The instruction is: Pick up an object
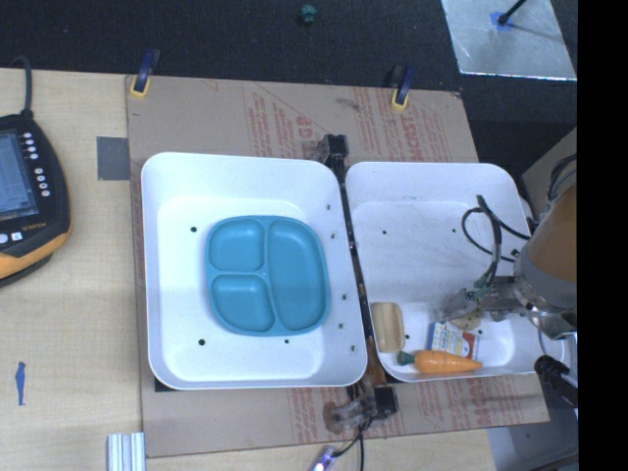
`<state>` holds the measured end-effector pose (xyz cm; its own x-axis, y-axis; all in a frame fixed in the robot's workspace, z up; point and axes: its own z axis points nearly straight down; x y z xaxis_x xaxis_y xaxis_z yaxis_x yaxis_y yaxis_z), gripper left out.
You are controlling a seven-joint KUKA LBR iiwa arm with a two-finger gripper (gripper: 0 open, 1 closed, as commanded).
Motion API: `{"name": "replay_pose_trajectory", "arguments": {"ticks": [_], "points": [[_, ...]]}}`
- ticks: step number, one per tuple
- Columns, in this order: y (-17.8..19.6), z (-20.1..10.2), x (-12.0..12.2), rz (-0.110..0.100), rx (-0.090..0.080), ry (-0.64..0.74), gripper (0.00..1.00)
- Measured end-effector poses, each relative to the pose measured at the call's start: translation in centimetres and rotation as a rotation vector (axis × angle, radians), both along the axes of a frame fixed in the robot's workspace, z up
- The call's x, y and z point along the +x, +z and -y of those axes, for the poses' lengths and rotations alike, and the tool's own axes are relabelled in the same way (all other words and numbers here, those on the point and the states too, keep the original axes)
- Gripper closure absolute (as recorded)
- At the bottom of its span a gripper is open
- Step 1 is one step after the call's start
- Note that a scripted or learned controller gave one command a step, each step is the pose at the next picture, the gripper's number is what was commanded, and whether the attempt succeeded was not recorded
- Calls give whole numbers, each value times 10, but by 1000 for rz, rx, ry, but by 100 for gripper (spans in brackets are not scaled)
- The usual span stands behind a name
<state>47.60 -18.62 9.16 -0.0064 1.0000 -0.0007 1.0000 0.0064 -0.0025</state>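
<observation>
The tool (469, 305) is seen low in the right bin (432, 180), near its front right corner. Whether it is open or closed cannot be told, and nothing is seen held in it. Just beside it, toward the front edge, a small carton (451, 340) lies, and in front of that a carrot (446, 363), its long axis running left to right. A wooden block (387, 326) lies further left.
</observation>
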Motion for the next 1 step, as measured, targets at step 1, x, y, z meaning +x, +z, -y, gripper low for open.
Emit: {"name": "replay_pose_trajectory", "arguments": {"ticks": [1], "points": [[11, 2, 1, 1, -3, 4, 100]]}}
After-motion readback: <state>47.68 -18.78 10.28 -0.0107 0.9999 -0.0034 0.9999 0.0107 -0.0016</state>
